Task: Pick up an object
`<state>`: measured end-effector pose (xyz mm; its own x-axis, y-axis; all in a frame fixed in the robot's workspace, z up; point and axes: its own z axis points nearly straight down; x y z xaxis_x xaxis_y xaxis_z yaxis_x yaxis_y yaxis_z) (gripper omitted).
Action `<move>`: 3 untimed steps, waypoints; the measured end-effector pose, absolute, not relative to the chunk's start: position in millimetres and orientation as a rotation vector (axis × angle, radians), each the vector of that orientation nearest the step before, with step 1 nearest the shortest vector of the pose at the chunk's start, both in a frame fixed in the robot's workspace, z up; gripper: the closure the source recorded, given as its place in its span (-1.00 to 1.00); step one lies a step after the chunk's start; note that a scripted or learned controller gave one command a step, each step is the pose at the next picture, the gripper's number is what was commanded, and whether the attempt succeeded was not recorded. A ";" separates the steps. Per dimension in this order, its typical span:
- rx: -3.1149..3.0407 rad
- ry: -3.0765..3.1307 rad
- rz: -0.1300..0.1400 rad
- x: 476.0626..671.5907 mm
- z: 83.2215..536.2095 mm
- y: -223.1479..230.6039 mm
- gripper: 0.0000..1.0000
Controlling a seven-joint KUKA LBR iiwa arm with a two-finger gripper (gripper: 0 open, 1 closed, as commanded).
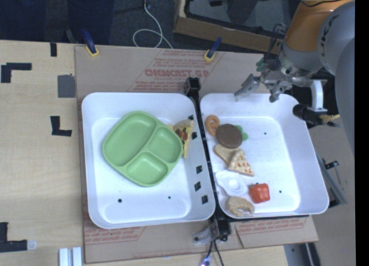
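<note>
My gripper (260, 90) hangs over the far rim of the right bin (300, 161), its two fingers spread apart with nothing between them. The toy food lies along that bin's left side, well below and left of the gripper: a small brown ring (211, 124), a dark brown patty (229, 135), a tan bread piece (221, 152), a triangular wedge (241, 165), a fried egg (232, 185), a red pepper (259, 192) and a beige lump (239, 206).
The left bin (115, 201) holds a green divided plate (142, 148) and a pizza slice (184, 131) against its right wall. A black divider strip (199, 161) runs between the bins. The arm's orange band (314, 5) rises at the upper right.
</note>
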<state>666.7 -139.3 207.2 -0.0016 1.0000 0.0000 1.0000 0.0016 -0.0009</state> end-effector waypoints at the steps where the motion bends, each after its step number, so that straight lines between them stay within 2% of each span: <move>1: -2.224 -2.229 -0.009 617.7 100.3 -138.8 -1.00; 2: -2.227 -2.232 -0.019 619.8 111.5 -137.3 1.00; 3: -2.214 -2.230 -0.007 579.8 189.3 -73.4 1.00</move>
